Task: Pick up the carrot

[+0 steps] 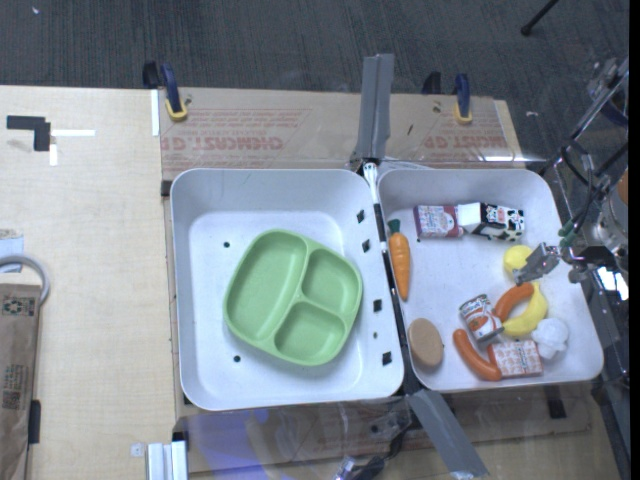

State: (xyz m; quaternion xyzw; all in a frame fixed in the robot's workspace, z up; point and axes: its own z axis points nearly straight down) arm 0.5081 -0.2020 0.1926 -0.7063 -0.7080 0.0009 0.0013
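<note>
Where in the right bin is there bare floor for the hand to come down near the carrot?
Bare floor lies right of the carrot, below the small carton and left of the can. The lower right corner is crowded: banana, sausage, packet. The hand is at the right rim.

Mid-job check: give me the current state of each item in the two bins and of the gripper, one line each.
carrot: lying flat by the right bin's left wall, not gripped.
green plate: flat in the left bin.
gripper: over the right bin's right side, beside the lemon.
banana: lying flat.
sausage: lying flat.
potato: lying flat.
</note>
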